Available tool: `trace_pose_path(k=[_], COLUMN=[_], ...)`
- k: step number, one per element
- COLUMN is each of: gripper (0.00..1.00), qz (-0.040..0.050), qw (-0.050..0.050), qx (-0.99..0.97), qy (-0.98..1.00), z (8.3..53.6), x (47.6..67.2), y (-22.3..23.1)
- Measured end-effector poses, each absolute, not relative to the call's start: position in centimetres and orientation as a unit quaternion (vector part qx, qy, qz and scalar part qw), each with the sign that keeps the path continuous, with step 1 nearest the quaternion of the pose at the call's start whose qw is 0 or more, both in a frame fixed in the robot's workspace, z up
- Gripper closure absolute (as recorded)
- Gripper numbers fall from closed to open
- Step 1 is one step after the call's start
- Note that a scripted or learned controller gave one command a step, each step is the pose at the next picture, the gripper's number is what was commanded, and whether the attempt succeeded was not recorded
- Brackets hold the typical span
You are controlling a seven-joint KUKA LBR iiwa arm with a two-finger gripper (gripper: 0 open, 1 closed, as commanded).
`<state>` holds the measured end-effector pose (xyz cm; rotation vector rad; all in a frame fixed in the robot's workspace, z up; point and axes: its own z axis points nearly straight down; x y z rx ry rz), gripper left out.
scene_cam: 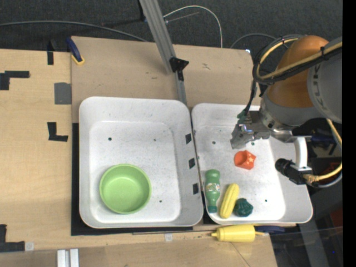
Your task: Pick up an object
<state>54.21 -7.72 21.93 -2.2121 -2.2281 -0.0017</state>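
My gripper [242,137] hangs over the right bin [219,121], just above and to the upper left of a small orange-red block [244,159]. I see nothing held between its fingers, and their spread is not clear from this angle. Near the bin's front lie a green bottle [212,188], a yellow banana-shaped piece [228,199] and a dark green lump [243,207], close together. A light green bowl [125,188] sits in the front left of the left bin [133,110].
A yellow object [236,233] lies on the bench just outside the right bin's front edge. A grey pole [161,32] slants down to the bins' shared rear edge. Cables loop above the arm at the right.
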Motion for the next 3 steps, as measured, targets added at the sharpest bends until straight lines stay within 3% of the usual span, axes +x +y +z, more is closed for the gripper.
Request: trace_pose_path(k=[3], gripper=[1.0], qz=[-0.0006], qw=[0.001], qx=[-0.705], qy=[-0.71], z=[23.0], x=[58.6], y=[8.6])
